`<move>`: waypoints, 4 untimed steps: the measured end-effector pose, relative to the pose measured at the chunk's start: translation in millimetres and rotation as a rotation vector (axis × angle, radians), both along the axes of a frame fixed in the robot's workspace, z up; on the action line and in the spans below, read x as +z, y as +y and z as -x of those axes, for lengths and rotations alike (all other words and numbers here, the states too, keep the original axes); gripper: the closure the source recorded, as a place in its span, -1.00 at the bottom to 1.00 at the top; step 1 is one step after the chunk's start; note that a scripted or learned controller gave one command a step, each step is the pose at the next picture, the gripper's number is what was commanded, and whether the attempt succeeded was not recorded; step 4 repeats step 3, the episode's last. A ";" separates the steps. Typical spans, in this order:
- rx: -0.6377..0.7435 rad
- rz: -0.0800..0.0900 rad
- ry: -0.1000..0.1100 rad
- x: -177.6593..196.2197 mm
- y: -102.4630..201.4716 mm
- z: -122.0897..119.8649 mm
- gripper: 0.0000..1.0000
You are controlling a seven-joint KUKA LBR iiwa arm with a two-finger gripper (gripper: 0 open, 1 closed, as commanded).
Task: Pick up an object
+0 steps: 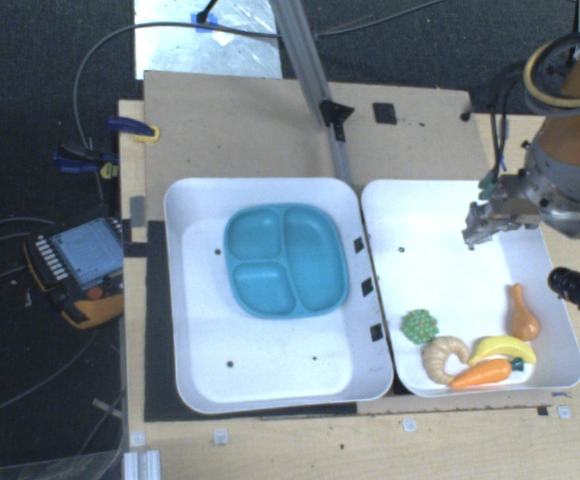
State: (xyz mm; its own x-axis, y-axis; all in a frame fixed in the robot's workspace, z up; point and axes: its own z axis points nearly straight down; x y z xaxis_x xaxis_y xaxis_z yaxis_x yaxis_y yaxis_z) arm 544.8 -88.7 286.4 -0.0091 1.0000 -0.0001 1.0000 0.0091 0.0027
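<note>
Over the right bin point(440, 208) my jaws point(477, 230) hang, can't tell if they're wide or narrow; toy pile sits below-right in that corner, drumstick point(521, 314) nearest, long axis roughly upright.

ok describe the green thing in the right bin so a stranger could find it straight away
Start at the right white bin and go to the toy food clustered in its near corner. The broccoli sits at that cluster's left end, just above the croissant. It is the one green, bumpy, rounded piece there.
</note>
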 end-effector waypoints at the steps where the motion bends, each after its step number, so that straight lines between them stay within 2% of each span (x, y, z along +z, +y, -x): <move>1: 0.001 -0.001 0.001 -1.9 52.7 -1.9 1.00; 3: 0.000 -0.001 0.003 -41.2 144.0 -10.0 1.00; 4: 0.000 -0.001 0.003 -41.2 144.0 -10.0 1.00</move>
